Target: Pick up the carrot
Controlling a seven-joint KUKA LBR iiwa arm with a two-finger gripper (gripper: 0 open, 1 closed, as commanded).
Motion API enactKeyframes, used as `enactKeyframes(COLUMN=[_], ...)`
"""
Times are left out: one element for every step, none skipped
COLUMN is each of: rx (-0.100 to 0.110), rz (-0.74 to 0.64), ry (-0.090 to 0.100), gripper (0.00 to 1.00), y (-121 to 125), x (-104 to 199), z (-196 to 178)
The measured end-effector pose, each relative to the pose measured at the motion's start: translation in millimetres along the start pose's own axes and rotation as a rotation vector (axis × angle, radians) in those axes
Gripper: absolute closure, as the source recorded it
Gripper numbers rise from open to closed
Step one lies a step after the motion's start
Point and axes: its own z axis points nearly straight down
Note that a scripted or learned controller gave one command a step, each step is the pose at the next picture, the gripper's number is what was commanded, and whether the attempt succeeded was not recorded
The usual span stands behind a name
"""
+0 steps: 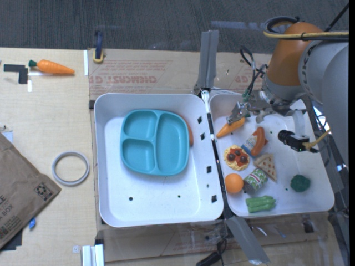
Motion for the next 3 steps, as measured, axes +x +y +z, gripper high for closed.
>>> enactKeyframes(rx=[-0.015,-0.018,-0.018], rz=[-0.096,-0.093,-0.094], ry=[-0.001,-0.001,-0.001], gripper=[0.0,1.0,0.0], y=[-11.7,-10.7,-10.7], x=[3.5,2.8,2.9], z=[6.3,-4.6,-4.5])
